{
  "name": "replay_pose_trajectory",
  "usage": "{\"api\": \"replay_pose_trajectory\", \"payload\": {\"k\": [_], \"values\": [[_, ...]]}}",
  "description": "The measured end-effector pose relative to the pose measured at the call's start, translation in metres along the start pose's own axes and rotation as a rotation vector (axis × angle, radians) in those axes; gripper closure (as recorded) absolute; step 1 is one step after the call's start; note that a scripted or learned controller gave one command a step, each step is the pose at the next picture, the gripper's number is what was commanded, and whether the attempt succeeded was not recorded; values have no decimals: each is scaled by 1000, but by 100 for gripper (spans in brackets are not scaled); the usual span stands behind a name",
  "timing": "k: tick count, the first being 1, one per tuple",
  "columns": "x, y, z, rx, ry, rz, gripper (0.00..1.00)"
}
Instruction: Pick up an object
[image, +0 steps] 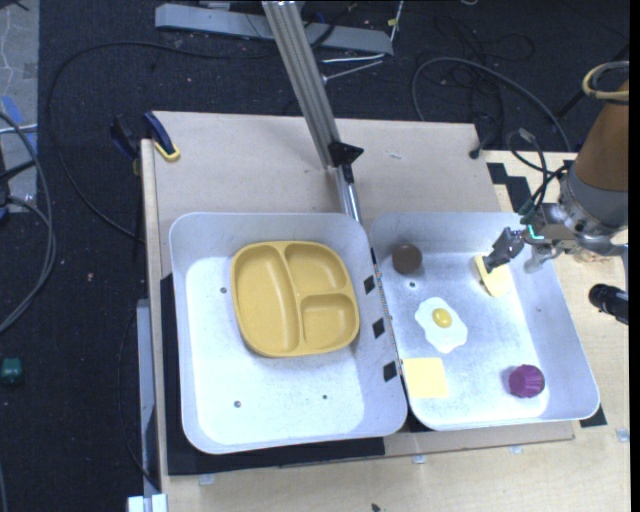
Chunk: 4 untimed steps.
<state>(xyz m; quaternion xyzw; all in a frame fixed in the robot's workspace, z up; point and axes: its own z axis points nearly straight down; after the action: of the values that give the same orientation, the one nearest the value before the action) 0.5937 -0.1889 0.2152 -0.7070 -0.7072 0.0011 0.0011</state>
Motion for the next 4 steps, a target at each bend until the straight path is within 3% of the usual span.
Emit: {"api": "replay_pose_trajectory", "payload": {"k": [1, 3, 4], "values": [[0, 1, -2, -3, -1, -1, 0], [3, 5, 103, 1, 1, 0, 0], [4, 6, 123, -4, -1, 1, 0]]}}
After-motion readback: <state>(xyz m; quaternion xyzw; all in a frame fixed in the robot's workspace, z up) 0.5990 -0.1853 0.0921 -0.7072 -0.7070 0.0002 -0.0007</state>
